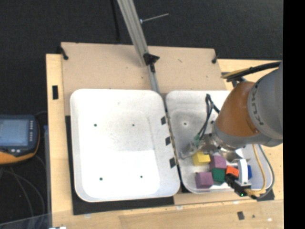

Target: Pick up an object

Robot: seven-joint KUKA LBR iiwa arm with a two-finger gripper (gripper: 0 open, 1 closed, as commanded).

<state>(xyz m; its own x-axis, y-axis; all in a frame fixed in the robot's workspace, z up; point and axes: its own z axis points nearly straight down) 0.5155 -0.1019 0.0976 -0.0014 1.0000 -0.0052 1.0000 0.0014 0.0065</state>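
KUKA arm (248, 113) reaches into right bin (183, 106); gripper (206, 149) low over yellow block (201, 159), finger state cannot be told. 2 purple blocks (204, 179), green block (218, 175), orange piece (231, 171) cluster at bin's near edge. Left bin (116, 142) alongside.

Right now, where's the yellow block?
The yellow block lies in the right bin, toward its near end, just below the arm's wrist, with a purple block to its right and another purple block below it.
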